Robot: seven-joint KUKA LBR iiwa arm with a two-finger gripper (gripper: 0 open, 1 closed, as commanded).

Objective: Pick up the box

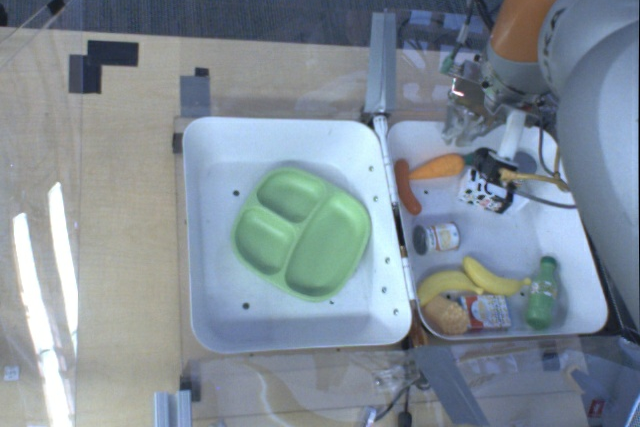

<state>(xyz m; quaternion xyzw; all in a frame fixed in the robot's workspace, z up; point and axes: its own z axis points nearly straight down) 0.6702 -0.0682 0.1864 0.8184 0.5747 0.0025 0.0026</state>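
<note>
Camera view: box [487, 192] just beside carrot [437, 168], near gripper [466, 127].

Print on box [487, 190] and can [440, 237] labels too small to read.

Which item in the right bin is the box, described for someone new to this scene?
Start at the right white bin. Near its upper middle, just right of the orange carrot, lies the small white box with dark printed markings. It is the one flat-sided, angular item there; its neighbours are rounded.
</note>
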